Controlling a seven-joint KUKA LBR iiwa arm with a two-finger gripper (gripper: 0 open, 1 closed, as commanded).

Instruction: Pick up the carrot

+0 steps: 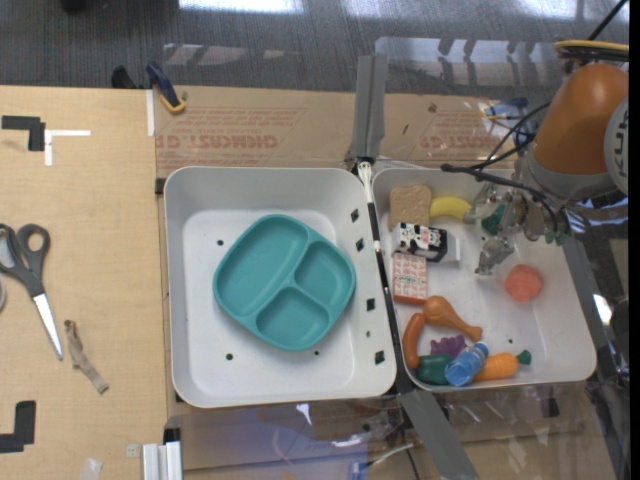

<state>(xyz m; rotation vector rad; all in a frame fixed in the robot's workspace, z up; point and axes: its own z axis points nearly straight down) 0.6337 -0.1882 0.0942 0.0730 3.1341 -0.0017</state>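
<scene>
In my left bin [190, 298] a teal divided plate [285, 282] lies flat. My right bin [575, 313] holds a slice of bread [409, 205] touching a banana [451, 207], a black-and-white cow toy [420, 239], a small pink carton [409, 276], a peach-coloured ball [523, 283], a chicken drumstick [449, 316], purple grapes [447, 346] and a blue bottle [466, 363]. Scissors [32, 278] rest on the wooden bench [80, 208] to the left.
</scene>
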